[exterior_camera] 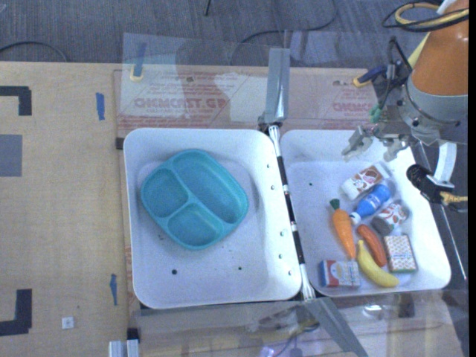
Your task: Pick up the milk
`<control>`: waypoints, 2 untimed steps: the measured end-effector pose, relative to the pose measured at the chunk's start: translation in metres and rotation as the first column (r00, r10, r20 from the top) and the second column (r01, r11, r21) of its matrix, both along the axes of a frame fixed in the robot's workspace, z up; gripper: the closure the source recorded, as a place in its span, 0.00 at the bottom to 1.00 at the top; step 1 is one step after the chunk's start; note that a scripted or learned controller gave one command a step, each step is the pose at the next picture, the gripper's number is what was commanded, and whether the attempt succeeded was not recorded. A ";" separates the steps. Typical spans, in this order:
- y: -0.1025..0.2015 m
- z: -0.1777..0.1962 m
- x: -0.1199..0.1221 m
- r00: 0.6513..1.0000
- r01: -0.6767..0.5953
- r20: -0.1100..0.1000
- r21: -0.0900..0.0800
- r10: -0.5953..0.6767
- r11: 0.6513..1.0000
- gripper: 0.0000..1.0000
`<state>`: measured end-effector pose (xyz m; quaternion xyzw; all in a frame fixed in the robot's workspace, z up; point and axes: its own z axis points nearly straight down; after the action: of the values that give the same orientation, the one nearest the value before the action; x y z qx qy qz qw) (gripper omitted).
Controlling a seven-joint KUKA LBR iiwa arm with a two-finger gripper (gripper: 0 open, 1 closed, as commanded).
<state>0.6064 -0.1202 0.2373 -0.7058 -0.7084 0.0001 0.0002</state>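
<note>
The milk (340, 273), a small red, white and blue carton, lies on its side at the near edge of the right bin (316, 184), close to the divider between the two bins. Nothing is touching it from above. Just beside it to the right sits the banana (374, 268), curving along the bin's front, and just above it stands the carrot (343, 231), green top pointing away. A red-orange sausage-shaped piece (372, 244) lies between carrot and banana, and a small checkered box (400, 252) sits at the banana's right. Further back there's a blue bottle (372, 199), a brown and white carton (364, 181) behind it, and a small dark can (392, 215) to the right.

Up at the far right corner of that bin, the gripper (375, 141) hangs well apart from the milk, its fingers (355, 141) splayed wide with nothing between them. The grey arm with its orange band (440, 58) rises off to the right.

Over in the left bin (201, 281), a teal divided plate (194, 198) rests near the middle.
</note>
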 end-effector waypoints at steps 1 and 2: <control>-0.052 -0.087 -0.015 1.000 -0.020 0.001 -0.001 0.020 1.000 0.00; -0.091 -0.120 0.017 0.999 -0.003 0.037 -0.008 0.003 1.000 0.00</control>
<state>0.6231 -0.2108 0.1173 -0.7046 -0.7094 -0.0104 -0.0157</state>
